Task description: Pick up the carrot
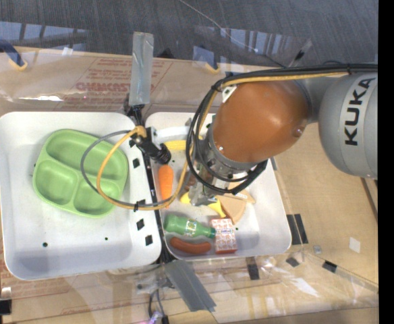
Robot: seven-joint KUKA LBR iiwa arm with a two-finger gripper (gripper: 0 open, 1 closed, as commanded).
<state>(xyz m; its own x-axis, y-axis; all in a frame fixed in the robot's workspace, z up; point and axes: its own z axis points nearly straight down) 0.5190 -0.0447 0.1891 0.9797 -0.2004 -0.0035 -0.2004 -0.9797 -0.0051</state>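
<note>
Gripper [200,193], grasp state impossible to tell, hovers beside the orange tapered carrot [164,183], seemingly lining up a pick.

Bench [332,201] with a taped cardboard sheet [69,79] on top. Left bin [15,181] rests on the cardboard; right bin [274,214] touches it on the arm side.

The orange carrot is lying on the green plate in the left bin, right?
Not quite. In the camera view the carrot lies in the right bin, beside the wall between the bins. The green plate does sit in the left bin.
</note>
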